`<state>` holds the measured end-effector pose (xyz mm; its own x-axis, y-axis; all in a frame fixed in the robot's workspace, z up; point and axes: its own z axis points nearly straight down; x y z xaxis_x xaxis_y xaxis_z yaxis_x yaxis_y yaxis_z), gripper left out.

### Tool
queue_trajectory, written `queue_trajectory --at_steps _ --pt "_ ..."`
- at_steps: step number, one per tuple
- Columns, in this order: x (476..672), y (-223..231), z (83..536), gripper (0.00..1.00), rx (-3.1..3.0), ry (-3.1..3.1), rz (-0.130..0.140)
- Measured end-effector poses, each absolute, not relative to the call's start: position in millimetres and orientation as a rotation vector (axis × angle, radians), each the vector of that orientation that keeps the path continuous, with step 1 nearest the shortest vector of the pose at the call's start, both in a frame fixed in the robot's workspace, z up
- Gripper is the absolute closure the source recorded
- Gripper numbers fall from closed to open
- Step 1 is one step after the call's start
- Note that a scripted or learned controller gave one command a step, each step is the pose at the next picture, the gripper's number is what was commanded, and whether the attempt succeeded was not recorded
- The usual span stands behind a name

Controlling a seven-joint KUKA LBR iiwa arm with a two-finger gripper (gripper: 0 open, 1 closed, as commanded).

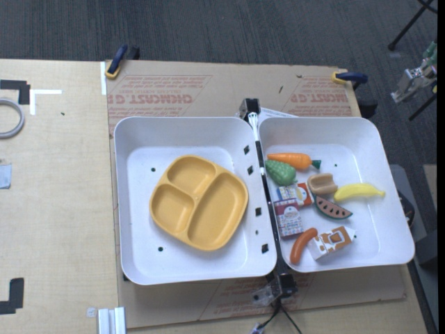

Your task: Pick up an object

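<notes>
the counter [62, 207] carries two shallow white plastic bins side by side on a sheet of brown cardboard [208, 89], which is clamped at its far corners, presumably to stop it sliding.

left bin [132, 256]: holds one yellow three-compartment plastic tray [199, 202], lying flat and turned at a slant near the bin's middle.

right bin [389, 249]: holds the candidate objects, bunched against the edge shared with the left bin. noted: an orange toy carrot [290, 161] at the far side, a green leafy toy [281, 173] touching it, a small brown bun-like piece [322, 183], a yellow toy banana [358, 193] lying apart toward the right wall, a watermelon slice [332, 208], two small printed cartons [288, 211], a red toy sausage [302, 245] and a white and orange carton [332, 242] at the near side.

judgement: the banana stands clearest of its neighbours and would be the least obstructed pick; the pieces by the divider are crowded.

pincer: state cannot be told.
</notes>
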<state>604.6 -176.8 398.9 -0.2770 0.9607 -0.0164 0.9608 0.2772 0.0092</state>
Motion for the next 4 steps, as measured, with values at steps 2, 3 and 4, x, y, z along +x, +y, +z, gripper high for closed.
queue_trajectory --at_steps 2,3,4 --pt "606.2 -177 418 1.00 1.871 2.495 -0.005" --pt "607.0 -177 427 1.00 1.867 2.495 -0.005" --pt "607.8 -177 437 1.00 1.864 2.494 -0.005"
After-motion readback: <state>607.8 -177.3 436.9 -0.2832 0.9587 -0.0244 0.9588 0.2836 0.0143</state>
